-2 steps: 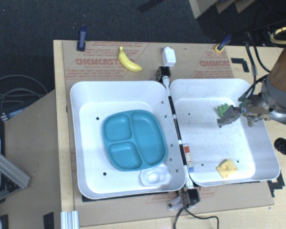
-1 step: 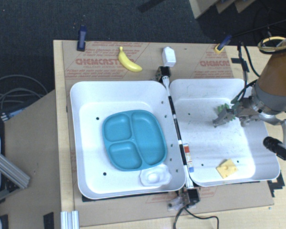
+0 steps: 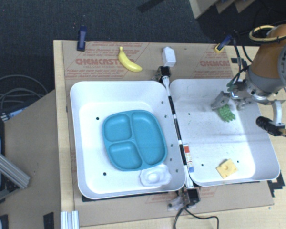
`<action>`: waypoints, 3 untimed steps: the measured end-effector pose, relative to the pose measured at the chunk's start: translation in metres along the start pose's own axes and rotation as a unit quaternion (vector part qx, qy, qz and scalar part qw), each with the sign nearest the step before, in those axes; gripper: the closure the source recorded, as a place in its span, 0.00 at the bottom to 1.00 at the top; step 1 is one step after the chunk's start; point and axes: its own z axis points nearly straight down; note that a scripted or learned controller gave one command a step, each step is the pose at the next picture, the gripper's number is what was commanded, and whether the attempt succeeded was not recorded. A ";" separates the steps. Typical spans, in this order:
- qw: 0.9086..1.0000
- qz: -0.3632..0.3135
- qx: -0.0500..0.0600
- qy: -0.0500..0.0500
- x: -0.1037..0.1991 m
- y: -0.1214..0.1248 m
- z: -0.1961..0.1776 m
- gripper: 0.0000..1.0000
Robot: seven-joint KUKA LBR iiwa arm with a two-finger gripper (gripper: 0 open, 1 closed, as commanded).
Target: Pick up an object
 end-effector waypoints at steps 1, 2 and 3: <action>1.000 -0.001 0.001 0.001 0.013 -0.003 0.017 0.00; 1.000 -0.001 -0.002 0.000 0.012 -0.002 0.005 1.00; 1.000 -0.001 -0.009 -0.001 0.090 0.005 0.008 1.00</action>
